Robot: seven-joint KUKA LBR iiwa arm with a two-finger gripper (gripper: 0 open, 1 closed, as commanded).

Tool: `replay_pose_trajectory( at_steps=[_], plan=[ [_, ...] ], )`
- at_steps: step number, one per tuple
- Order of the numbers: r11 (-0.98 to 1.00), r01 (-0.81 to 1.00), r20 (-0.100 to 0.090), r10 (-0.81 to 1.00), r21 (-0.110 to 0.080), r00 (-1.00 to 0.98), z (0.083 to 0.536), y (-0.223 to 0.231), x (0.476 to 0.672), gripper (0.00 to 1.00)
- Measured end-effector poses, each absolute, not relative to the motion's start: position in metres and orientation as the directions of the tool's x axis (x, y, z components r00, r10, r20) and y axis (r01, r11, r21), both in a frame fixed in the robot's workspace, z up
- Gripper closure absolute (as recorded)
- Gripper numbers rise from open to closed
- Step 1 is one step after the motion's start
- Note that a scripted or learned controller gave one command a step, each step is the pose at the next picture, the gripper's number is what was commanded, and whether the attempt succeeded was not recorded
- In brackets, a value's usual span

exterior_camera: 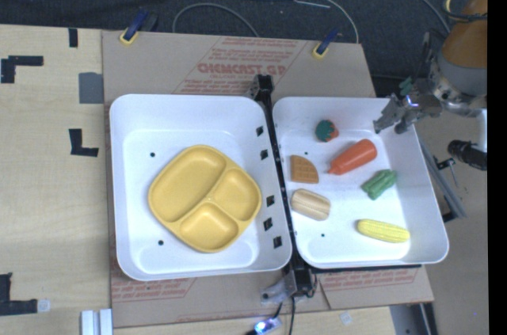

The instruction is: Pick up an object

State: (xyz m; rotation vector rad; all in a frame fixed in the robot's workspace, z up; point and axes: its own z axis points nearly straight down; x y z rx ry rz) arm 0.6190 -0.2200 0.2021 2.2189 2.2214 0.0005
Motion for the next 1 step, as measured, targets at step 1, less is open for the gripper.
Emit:
replay_pose_trajectory(
  at_steps=[1],
  plan=[
    [0.007, 1.000, 0.002, 1.000, -0.002, -0.007, 0.2027, -0.1553, 0.6191, 1.00]
  ],
)
